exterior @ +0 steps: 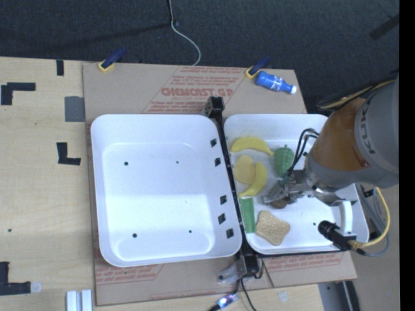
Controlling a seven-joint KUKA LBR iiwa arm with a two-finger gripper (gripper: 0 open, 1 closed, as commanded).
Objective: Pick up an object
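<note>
A sheet of cardboard [194, 89] is laid over the bench [39, 141], and it is held at its far edge by two clamps [111, 59]. A small blue bottle [275, 82] is seen lying on the cardboard's far right corner. A thin cable [185, 34] is draped across the dark cloth [84, 11] behind.

Grey arm [363, 141]: cut off by the right edge.
Dark object [279, 203]: too unclear to identify, partly covered beside the green round-topped piece [283, 159].
</note>
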